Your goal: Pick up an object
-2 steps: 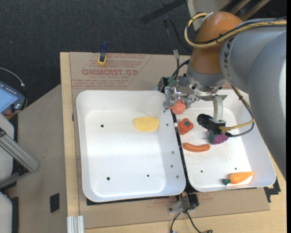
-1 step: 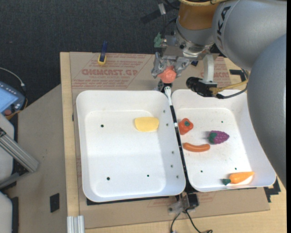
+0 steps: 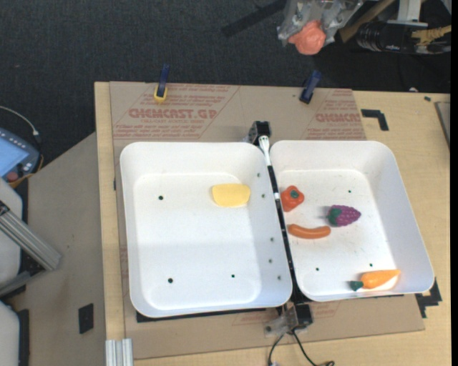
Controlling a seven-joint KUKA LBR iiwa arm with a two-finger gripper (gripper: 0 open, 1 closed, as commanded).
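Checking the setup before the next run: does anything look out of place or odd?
Nothing spilled or damaged. The gripper sits raised beyond the bins with a pink object between its fingers. The carrot lies against the right bin wall.

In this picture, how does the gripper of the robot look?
At the top edge, the gripper appears as a small cluster of pale grey, metallic-looking parts, blurred and cropped by the frame. Dark cables or bars run sideways from it. No markings can be read.

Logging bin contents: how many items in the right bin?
4 in the right bin: red pepper by the divider, sausage below it, purple grapes mid-bin, carrot in the near right corner. Nothing looks hidden.
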